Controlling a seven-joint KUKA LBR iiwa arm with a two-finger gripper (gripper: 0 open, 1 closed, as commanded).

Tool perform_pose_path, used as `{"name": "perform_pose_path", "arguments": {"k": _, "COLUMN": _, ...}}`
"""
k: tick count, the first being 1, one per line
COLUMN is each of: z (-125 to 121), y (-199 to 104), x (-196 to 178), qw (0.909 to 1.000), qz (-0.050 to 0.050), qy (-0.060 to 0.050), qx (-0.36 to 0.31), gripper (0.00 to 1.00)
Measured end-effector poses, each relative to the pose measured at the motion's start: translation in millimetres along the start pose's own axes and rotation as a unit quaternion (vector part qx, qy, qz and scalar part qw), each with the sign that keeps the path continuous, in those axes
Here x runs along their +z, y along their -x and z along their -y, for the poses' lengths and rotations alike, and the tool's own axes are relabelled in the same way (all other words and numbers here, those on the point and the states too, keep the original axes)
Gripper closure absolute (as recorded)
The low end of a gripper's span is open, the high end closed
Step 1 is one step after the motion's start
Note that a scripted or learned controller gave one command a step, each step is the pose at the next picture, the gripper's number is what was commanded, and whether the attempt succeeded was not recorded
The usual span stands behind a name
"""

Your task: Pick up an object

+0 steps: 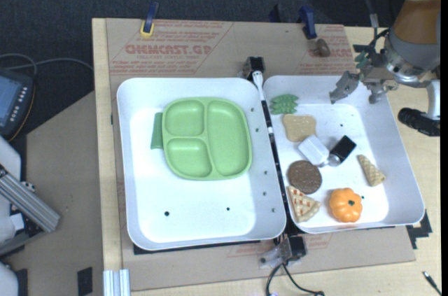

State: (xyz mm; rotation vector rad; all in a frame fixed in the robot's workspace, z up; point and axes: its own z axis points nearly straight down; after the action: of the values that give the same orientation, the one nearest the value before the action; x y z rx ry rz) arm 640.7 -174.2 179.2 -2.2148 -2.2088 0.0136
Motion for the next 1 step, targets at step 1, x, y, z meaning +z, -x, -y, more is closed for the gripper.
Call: {"name": "perform_pose_path", "arguments": {"k": 1, "z": -3.4, "y": -0.2, "x": -8.9, "qw": 1.0, "qz": 0.001, "qy": 0.007, "qx": -0.001, "gripper": 0.0}}
